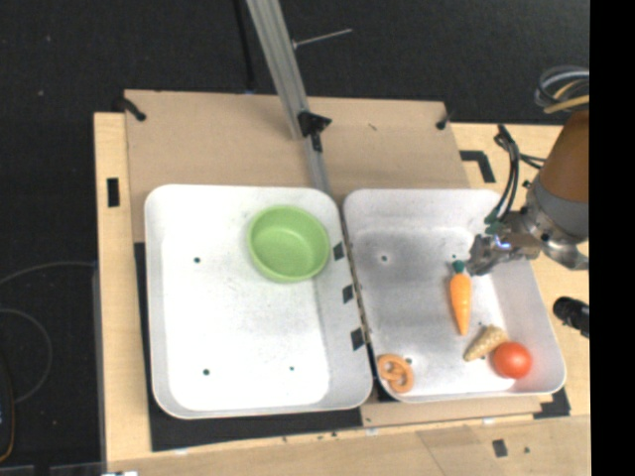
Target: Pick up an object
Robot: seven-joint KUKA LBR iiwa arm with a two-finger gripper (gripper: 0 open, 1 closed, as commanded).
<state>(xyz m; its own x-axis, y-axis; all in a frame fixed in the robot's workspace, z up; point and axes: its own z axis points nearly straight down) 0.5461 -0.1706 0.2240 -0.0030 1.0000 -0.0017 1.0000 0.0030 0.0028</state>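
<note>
Seemingly, hand [483, 253] hovers just above carrot [460, 300].

A tan wooden bench [278, 142] on dark floor [60, 38] — a grey metal pole [278, 53] slants overhead.

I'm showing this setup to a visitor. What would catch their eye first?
Probably the green bowl, alone in the left bin. Then the bright cluster in the right bin: an orange carrot, a red tomato and a pretzel at the near edge, with the gripper above the carrot's top.
</note>
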